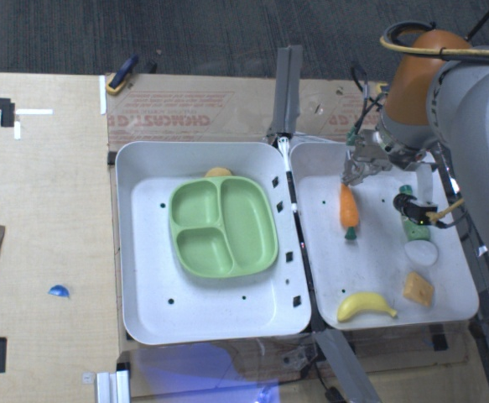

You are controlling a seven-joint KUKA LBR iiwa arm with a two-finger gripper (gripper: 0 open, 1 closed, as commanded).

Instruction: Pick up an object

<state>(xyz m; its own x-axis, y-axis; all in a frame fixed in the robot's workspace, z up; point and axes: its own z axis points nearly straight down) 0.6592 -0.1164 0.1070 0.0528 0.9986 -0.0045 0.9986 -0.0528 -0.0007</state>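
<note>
Camera view: both white bins from above, the arm entering from the right.
Hand [355, 171]: low over the far end of the right bin [328, 263]; whether it is open or closed cannot be told, and nothing shows in its grip.
Carrot [349, 208]: on the right bin floor, just beside the hand on the near side.
Long axis: runs near-to-far, orange end toward the hand, green tip away.
Other candidates: banana [366, 306] and a tan chunk [418, 289] at the near edge, well apart from the hand.
Left bin [143, 300]: holds a green divided tray [224, 225].
</note>
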